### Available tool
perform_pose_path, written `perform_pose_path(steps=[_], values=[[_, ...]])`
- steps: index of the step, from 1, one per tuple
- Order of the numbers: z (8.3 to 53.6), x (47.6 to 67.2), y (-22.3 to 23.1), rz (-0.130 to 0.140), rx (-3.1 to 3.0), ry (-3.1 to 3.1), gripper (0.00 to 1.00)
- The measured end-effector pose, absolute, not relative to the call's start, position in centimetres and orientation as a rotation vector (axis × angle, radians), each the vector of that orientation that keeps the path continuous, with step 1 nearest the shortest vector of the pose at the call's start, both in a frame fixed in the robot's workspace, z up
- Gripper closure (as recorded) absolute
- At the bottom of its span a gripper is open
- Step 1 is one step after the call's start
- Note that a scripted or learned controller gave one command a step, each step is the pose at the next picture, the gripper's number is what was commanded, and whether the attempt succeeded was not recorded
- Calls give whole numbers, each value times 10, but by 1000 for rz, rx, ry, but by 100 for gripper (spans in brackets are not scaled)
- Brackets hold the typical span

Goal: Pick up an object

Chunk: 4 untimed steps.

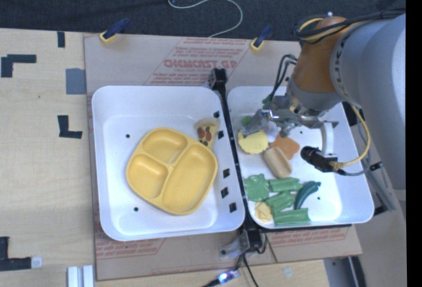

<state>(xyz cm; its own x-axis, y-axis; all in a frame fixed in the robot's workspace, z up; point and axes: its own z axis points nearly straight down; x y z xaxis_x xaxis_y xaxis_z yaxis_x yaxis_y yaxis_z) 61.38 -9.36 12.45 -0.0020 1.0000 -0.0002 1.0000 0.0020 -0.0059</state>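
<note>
Your claw hangs low over the far end of the right bin, just above the yellow toy piece – whether it is open or shut you cannot tell from this slant, and nothing shows between its fingers. The nearest candidates lie close together: the yellow piece, the tan roll touching it, an orange piece beside that, and a heap of green toy vegetables nearer the front. They look like light, hard plastic play food – stiff, likely slick. Take the tan roll across its narrow middle; crowding neighbours may get nudged. The left bin holds a yellow divided plate
</note>
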Motion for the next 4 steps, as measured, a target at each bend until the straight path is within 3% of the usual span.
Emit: perform_pose_path(steps=[1, 2, 4], values=[[85, 615, -93, -1, -2221, -2226, 0], [96, 615, -92, -3, -2220, -2228, 100], [198, 609, -99, 1, -2220, -2221, 100]])
